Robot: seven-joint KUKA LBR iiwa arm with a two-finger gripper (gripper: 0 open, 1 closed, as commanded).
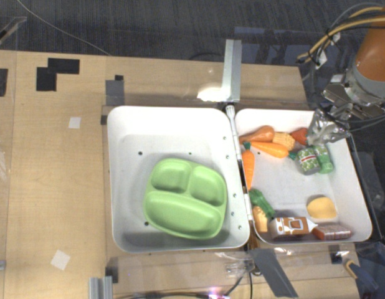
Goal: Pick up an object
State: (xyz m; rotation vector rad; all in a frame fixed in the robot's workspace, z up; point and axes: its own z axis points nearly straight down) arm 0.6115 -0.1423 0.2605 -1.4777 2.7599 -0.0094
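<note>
My gripper (321,136) hangs over the far right part of the right bin (357,185), just above a green packet (314,159) and a small red piece (299,136). Nothing shows between its fingers. Along the bin's far side lie an orange carrot (269,149), a piece of corn (284,141) and a brown-orange vegetable (260,133). Another carrot (248,166) lies by the left wall. Near the front are a yellow lemon-like item (322,207), a brown bottle (293,227), a dark red bar (333,233) and a green vegetable (261,200).
A green divided plate (185,197) lies in the left bin (127,167). A metal post (232,73) rises behind the wall between the bins. Cables (342,27) loop above the arm at the upper right.
</note>
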